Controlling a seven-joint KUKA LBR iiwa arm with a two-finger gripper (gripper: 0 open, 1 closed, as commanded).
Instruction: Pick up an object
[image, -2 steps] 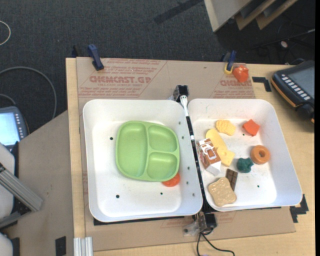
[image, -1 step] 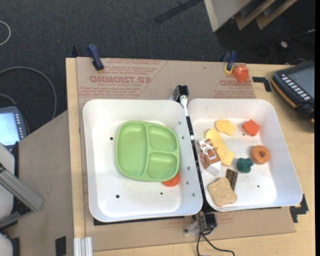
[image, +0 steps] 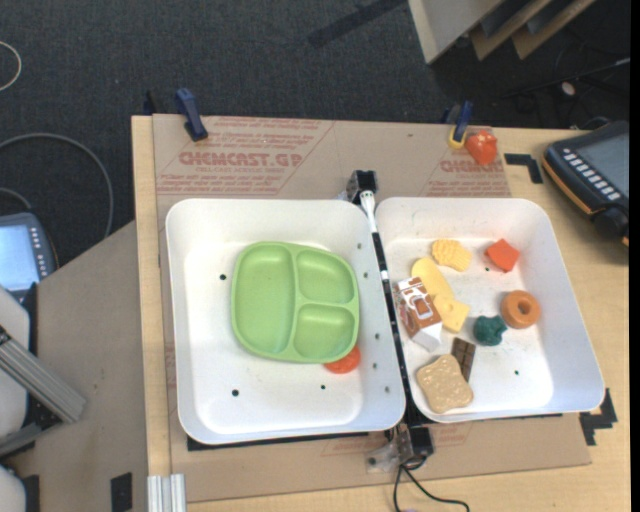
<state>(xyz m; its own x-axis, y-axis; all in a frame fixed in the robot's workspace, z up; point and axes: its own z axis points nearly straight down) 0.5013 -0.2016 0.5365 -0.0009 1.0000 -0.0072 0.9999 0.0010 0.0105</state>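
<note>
A: Candidate object: the donut (image: 520, 309); small brown ring, lying flat in the right bin (image: 560, 385); taking it as landmark for everything else.

B: Neighbours?

A: Dark green lump (image: 488, 329) just beside the donut on its lower-left, may be touching, cannot tell; orange-red block (image: 502, 255) above the donut, apart from it; yellow ridged piece (image: 451, 255) up and to the left; further left a crowded cluster: yellow wedge (image: 438, 292), printed carton (image: 418, 305), dark bar (image: 462, 357), cracker-like slab (image: 443, 384), several of them touching or overlapping.

B: And beyond that?

A: Far left of the donut, the left bin (image: 195, 395) holds a green divided plate (image: 296, 302); a red-orange thing (image: 343, 362) pokes out under the plate's lower rim, mostly hidden.

B: Handling?

A: Judging by looks, toy food: light, stiff, probably smooth plastic, so a bit slippery; not fragile. I'd take it across the ring, one finger on the right outer edge and one in the hole or on the opposite edge; the right and upper sides lie clear, the green lump crowds the lower-left. Being flat and low, it could skid on the bin floor if pinched off-centre.

B: Pincer state?

A: Cannot tell, open or closed; nothing in this frame shows it gripping anything; every object rests in its bin on the tabletop (image: 150, 200). Pick not yet begun, by my reading.
</note>
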